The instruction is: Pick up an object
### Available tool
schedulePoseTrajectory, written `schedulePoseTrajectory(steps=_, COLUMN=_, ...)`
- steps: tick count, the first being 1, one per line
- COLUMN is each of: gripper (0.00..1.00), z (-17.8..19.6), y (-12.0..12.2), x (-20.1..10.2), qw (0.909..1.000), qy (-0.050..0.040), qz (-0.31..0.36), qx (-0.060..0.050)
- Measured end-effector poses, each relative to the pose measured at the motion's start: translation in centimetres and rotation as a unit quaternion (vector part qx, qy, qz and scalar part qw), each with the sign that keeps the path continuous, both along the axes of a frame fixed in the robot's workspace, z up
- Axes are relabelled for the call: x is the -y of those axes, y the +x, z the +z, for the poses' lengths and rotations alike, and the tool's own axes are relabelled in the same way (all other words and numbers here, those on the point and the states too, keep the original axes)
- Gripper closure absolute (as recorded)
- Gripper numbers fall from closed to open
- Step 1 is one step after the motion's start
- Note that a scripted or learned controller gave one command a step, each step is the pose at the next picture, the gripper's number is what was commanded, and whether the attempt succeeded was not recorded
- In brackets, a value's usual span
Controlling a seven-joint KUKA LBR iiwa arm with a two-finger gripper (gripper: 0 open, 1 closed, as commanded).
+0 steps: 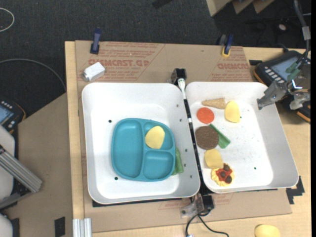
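While the pincer [266, 98] hangs over the right bin's [276, 147] edge, its opening is unreadable.

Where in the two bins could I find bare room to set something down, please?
The right bin's right half, between the toy food and its far wall, is bare. So is the left bin's floor above the blue tray. The food crowds the divider.

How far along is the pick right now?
Nothing looks picked yet. The hand sits at the right bin's upper right edge with nothing seen between its fingers. The toy foods, like the orange disc and brown patty, lie in the bin. Reaching, gripping and lifting remain.
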State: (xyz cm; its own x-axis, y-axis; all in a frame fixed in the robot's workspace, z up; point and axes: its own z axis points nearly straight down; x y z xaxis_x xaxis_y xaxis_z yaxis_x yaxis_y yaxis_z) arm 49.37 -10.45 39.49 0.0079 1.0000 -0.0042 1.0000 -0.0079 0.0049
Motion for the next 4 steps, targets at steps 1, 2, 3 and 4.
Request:
schedulePoseTrajectory(steps=1, gripper=0.0, z=15.0, y=-1.5, x=4.1, qw=1.0, qy=-0.0014, qz=0.001, qx=0.008)
schedulePoseTrajectory(steps=2, gripper=0.0, z=5.1, y=-1.5, x=-3.3, qw=0.9999, qy=0.0034, qz=0.008, qx=-0.007)
schedulePoseTrajectory(steps=3, gripper=0.0, z=14.6, y=-1.5, x=4.4, qw=1.0, qy=-0.0012, qz=0.0, qx=0.004)
schedulePoseTrajectory(steps=4, gripper=0.0, z=7.9, y=-1.4, x=-4.5, qw=0.9999, qy=0.0034, qz=0.008, qx=-0.006)
